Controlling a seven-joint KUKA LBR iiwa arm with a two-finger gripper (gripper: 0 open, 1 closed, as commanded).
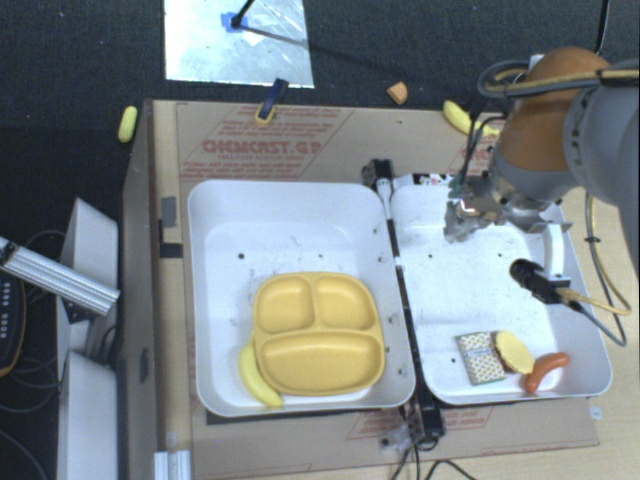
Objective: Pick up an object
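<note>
My gripper hangs over the far left part of the right bin, with nothing seen in it. At that bin's near edge lie a patterned square pad, a pale yellow slice touching it, and an orange-red sausage. In the left bin rests a yellow divided plate. A yellow banana is tucked against the plate's near left side.
Outside the bins on the cardboard and floor are a yellow piece, a blue and yellow clip, an orange bit and another yellow piece. A black divider runs between the bins.
</note>
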